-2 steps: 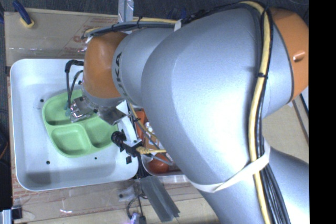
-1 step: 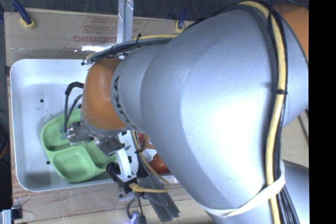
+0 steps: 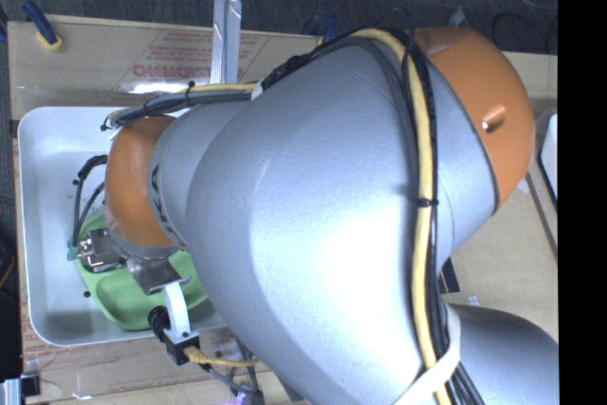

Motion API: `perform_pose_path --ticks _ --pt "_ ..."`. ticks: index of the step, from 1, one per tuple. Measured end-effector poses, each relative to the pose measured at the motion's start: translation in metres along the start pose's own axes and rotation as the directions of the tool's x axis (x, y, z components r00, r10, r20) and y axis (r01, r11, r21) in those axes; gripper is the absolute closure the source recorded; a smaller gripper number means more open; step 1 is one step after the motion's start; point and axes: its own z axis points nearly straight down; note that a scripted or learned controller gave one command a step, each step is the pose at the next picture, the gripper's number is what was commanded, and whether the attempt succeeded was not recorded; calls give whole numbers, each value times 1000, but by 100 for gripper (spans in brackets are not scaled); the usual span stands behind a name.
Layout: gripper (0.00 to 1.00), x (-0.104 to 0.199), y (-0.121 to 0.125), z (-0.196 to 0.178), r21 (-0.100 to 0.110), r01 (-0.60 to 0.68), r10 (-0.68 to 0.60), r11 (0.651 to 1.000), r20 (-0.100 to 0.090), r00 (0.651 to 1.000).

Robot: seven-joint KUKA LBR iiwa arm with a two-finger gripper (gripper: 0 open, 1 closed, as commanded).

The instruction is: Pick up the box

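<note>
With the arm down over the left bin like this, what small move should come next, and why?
Probably a short straight lift. The arm covers most of the bin, and its wrist sits low over a green object. The gripper and any box are hidden beneath it, so raising slightly would show whether anything is held.

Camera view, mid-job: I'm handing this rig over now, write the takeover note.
Arm: reaches across the left bin, hiding most of it.
End effector: under the wrist, hidden; grip state cannot be told.
Green object: lies in the bin beneath the wrist.
Box: can't be made out from here.
Done: nothing confirmed.
Left: confirm a grasp, then lift the box.
</note>
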Motion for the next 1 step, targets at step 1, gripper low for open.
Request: perform_pose_path --ticks 1 --pt "100 -10 9 -135 13 10 -10 1000 1 1000"
